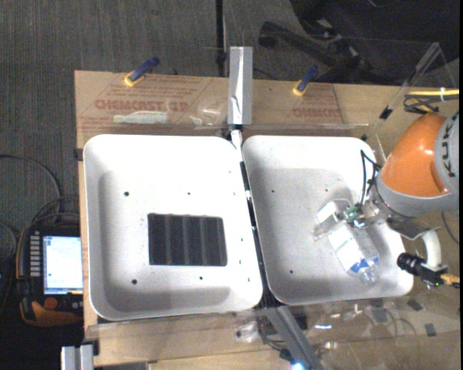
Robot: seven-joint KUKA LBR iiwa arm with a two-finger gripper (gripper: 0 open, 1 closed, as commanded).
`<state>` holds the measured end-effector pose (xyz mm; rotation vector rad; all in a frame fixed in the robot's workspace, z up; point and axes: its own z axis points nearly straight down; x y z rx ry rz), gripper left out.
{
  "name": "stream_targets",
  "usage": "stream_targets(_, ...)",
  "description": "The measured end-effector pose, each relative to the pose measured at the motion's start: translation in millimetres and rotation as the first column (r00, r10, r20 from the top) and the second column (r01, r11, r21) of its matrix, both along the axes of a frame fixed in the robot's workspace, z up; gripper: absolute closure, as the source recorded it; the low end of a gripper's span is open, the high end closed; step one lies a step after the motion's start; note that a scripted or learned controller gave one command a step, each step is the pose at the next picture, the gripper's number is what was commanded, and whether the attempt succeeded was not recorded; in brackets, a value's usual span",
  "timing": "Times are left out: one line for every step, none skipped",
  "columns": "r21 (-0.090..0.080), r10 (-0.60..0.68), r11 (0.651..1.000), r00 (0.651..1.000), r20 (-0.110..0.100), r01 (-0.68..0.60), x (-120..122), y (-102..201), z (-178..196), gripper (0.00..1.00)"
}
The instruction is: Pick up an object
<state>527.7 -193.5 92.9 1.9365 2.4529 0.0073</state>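
Clear bottle [353, 253] lies just below pincer [338, 216].

White bins [170, 149] — dark ribbed tray [187, 240] — clear bottle [353, 249], blue cap.

Red "CHEMCAST GP" print on the brown board [150, 104] behind bins; rest unreadable.

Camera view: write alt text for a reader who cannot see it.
A grey arm with an orange band reaches from the right into the right white bin, its gripper over a clear plastic bottle. The left white bin holds a dark ribbed rectangular tray.
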Motion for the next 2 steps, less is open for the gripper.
stream_targets(0.025, -0.408, 0.913, 0.913, -0.009, 0.408, 75, -14, 1, 0.0)
stream_targets(0.009, -0.167, 0.986, 0.986, 0.005, 0.167, 8, -13, 1, 0.0)
